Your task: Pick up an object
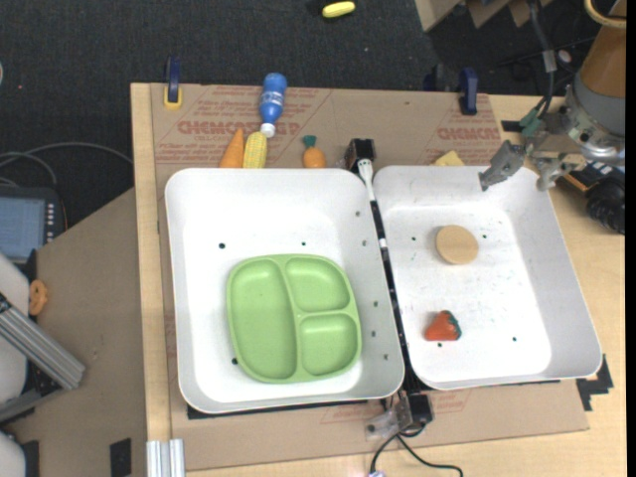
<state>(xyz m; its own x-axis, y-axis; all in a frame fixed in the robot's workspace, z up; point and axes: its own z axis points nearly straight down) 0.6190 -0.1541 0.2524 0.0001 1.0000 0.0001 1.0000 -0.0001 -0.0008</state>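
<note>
Fingers (496, 174) spread, empty | above right bin (556, 296) back edge

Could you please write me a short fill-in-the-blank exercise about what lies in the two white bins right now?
1. The green divided plastic plate lies in the ____ bin of the camera view.
2. That plate has ____ compartments.
3. In the right white bin, the round tan disc lies farther from the camera than the small ____ strawberry-like toy.
4. The two-finger gripper is above the right bin's ____ edge.

Missing words: left; three; red; far
</note>
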